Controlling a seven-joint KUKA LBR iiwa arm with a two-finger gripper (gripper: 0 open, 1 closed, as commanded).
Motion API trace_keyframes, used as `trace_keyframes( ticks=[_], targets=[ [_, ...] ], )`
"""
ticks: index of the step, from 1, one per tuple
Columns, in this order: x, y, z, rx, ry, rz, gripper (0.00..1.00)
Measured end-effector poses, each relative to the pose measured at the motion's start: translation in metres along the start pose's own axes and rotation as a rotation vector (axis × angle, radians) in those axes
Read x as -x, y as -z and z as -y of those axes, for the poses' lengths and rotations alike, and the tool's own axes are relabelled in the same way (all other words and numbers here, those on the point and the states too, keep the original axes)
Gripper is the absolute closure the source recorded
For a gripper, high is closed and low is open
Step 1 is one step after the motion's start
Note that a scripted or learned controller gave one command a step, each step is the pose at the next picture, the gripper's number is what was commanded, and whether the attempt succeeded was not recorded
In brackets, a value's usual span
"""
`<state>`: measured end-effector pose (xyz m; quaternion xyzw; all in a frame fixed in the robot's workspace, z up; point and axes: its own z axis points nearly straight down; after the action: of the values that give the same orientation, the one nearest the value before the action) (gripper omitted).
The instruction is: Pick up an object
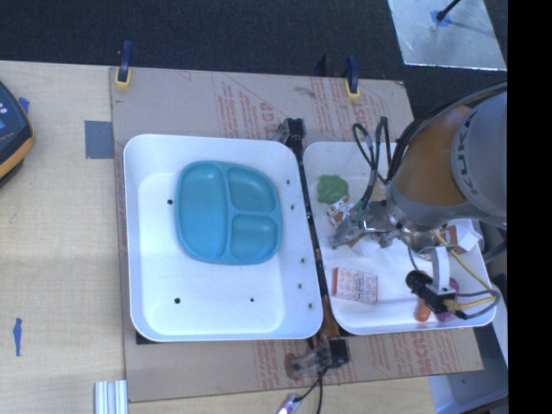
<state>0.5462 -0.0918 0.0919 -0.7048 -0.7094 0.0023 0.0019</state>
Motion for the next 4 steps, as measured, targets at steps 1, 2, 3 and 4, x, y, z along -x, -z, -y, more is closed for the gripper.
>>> trace_keyframes(
  ticks=[1,2,3,4],
  targets=[
    [0.006,0.000,-0.029,0.003,-0.002,0.000,0.00],
    [0.011,0.001,-0.085,0.004,-0.003,-0.001,0.00],
    [0.004,0.001,-0.110,0.004,-0.002,-0.001,0.00],
    [-0.025,0.102,-0.110,0.006,-0.001,-0.001,0.00]
  ],
)
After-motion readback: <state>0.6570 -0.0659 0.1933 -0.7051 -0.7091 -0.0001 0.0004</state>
